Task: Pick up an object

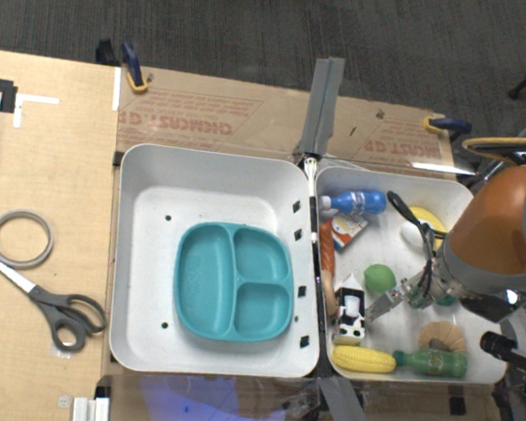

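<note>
A divided plate [234, 282] lies in the left bin [137, 238]; scissors [45, 301] lie left of it.

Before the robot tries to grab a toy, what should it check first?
1. Toys to pick in the right bin: ok, the green ball, yellow corn and blue bottle lie there.
2. Gripper over that bin: ok, beside the green ball.
3. Something already held: cannot tell.
4. Room around the ball: not ok, the black-and-white toy sits close.
5. Teal tray out of the way: ok, it's in the left bin.
</note>
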Available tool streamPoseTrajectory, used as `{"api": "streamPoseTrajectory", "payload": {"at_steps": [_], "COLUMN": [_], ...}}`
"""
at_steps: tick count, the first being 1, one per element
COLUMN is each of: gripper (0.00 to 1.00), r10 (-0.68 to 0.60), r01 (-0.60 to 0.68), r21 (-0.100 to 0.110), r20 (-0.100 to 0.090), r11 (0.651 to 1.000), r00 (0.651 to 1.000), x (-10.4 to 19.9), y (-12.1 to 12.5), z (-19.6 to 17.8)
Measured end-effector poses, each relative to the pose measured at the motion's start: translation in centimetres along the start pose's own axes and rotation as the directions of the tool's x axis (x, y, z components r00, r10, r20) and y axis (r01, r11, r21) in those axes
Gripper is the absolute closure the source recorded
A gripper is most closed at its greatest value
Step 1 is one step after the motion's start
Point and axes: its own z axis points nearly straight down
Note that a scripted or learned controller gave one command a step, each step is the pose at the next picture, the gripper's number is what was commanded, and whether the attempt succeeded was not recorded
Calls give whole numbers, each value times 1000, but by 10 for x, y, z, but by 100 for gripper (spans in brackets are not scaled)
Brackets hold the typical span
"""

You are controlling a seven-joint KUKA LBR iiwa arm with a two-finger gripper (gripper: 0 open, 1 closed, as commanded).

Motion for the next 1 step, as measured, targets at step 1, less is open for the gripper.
{"api": "streamPoseTrajectory", "payload": {"at_steps": [1], "gripper": [0], "r10": [-8], "r01": [8], "r21": [-1], "r20": [2], "r11": [1000], "r00": [1000], "x": [-30], "y": [56], "z": [-1]}}
